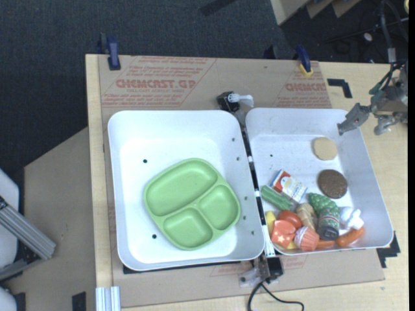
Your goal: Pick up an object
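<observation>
The right bin holds several toy foods. A tan round cookie lies near its far right side, with a dark brown cookie just in front of it. A small red and white carton and a green cucumber lie mid-bin. At the near end an orange tomato, a green leafy piece, a small bottle and a white piece are heaped together. My gripper hangs open over the bin's far right corner, above and right of the tan cookie, with nothing between its fingers.
The left bin carries a light green divided plate. A black and white clip sits at the far end of the seam between the bins. Blue clamps hold the cardboard sheet under them.
</observation>
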{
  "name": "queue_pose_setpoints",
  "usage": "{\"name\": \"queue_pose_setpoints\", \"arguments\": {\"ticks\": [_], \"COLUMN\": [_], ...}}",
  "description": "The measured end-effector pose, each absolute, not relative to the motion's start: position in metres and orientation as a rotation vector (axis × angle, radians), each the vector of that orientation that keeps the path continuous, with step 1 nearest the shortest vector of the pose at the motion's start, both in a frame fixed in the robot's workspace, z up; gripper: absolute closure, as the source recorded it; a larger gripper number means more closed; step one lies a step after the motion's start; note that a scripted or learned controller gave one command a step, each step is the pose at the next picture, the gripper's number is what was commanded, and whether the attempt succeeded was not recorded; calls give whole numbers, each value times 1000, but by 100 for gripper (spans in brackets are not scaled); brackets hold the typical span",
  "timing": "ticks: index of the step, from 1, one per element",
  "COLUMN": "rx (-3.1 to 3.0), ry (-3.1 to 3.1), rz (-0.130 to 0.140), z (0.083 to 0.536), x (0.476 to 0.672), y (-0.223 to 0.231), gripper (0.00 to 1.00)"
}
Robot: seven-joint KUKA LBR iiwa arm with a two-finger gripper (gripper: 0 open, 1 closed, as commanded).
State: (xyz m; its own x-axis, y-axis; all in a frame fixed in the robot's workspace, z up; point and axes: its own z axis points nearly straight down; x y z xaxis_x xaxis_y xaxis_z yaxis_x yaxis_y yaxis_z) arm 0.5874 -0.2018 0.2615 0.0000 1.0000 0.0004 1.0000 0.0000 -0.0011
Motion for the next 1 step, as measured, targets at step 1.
{"name": "queue_pose_setpoints", "arguments": {"ticks": [1], "rx": [-2221], "ry": [-2229], "rz": [-2], "z": [183], "x": [669], "y": [-214], "gripper": [0]}}
